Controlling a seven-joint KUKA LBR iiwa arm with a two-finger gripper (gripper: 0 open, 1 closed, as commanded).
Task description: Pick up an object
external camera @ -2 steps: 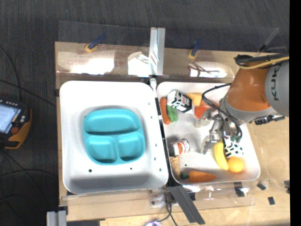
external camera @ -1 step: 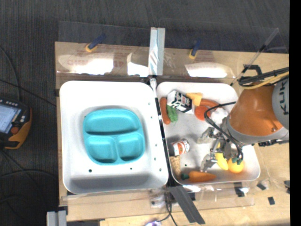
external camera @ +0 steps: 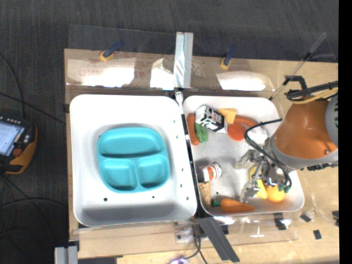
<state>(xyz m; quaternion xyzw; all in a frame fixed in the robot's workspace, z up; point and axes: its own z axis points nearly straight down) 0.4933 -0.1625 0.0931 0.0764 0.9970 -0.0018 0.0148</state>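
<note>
My gripper [external camera: 251, 176] hangs low over the right bin [external camera: 258, 104], near its front right corner, and is open, its metal fingers [external camera: 243, 161] spread and pointing left. Just right of the fingers and partly under the wrist lies a yellow fruit-like toy [external camera: 273, 193] with a green bit. An orange carrot [external camera: 234, 204] lies along the front wall below the gripper. A small red and white can [external camera: 210, 172] sits to the left of the gripper. I see nothing gripped between the fingers.
At the back of the right bin lie a black and white carton [external camera: 210, 119], a yellow wedge [external camera: 229, 114], a red-orange piece [external camera: 238, 131], a green item [external camera: 201, 135] and a long orange piece [external camera: 191, 126]. The left bin [external camera: 82, 147] holds a teal compartment tray [external camera: 133, 158].
</note>
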